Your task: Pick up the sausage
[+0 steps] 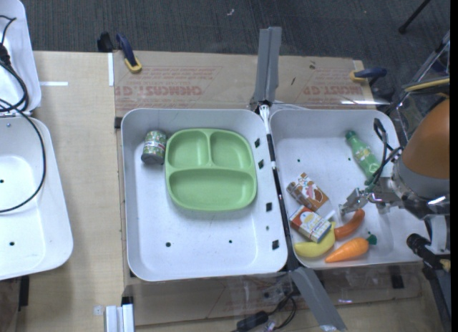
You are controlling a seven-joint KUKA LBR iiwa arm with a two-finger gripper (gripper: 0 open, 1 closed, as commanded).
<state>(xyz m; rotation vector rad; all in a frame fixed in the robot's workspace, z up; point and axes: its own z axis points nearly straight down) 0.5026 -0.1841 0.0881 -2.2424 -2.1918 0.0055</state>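
Closing in on the sausage at the right bin's lower edge

Hovering low over the right bin, the gripper sits at the end of the grey arm with its orange band toward three o'clock. Its two thin fingers stand a little apart, with nothing between them. The sausage, a small reddish-orange link, lies just beside the fingertips at about six o'clock from them, tilted with its upper end toward two o'clock.

A carrot lies right below the sausage at six o'clock, and a banana curls at its eight o'clock, near a small carton. A second carton is at ten o'clock, and a green bottle at twelve. In the left bin rest a green divided plate and a small can.

To do this step well, I judge the fingers should shift slightly toward six o'clock, turn to straddle the sausage across its short width near the middle, then descend until the tips reach the bin floor before closing. The crowding matters: a finger landing on the carrot would likely nudge both pieces and spoil the grasp.
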